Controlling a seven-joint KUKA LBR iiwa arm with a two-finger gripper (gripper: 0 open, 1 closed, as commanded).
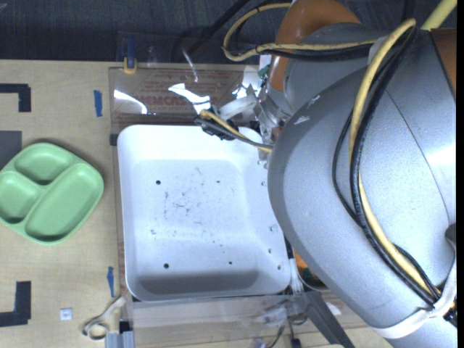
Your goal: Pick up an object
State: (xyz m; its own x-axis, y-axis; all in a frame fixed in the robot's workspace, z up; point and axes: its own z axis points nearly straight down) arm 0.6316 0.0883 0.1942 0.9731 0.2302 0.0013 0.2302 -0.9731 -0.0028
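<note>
One white bin [188, 209] lies left of my arm [362, 165]; green tray [47, 192] sits far left on the desk [58, 93]. My hand's state I cannot tell.

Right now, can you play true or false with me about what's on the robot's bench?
1. The green plate has three sections. True.
2. The green plate sits inside the white bin. False: it lies on the wooden bench, left of the bin.
3. The big grey arm covers the right side of the picture. True.
4. The arm has a blue band. False: the band is orange.
</note>
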